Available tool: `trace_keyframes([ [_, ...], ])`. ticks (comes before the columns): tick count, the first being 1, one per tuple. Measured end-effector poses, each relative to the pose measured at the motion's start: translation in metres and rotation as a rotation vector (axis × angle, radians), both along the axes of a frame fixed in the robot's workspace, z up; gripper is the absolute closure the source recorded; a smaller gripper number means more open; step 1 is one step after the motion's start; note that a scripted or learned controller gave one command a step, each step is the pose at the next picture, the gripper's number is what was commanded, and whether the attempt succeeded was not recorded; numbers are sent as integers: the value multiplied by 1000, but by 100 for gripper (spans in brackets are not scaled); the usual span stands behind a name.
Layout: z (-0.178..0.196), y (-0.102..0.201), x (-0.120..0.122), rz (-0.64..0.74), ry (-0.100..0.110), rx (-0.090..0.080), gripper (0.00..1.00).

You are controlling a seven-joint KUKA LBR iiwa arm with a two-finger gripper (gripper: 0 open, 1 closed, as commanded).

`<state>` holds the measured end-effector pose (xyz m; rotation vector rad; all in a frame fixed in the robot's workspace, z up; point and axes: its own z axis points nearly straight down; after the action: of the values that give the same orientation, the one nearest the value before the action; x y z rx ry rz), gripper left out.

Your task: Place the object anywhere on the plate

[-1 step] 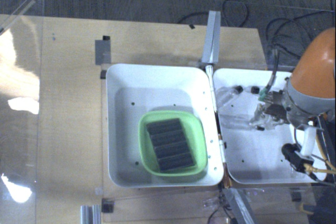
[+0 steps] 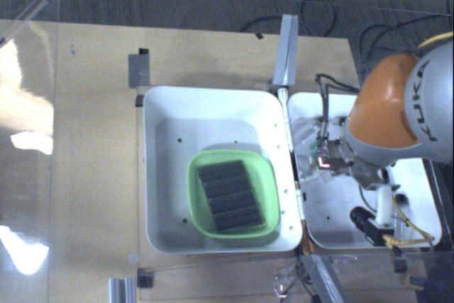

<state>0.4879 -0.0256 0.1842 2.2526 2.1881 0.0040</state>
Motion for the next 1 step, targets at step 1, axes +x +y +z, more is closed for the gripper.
trace_keyframes([
  [1, 0, 0, 0, -1, -1, 0, 0],
])
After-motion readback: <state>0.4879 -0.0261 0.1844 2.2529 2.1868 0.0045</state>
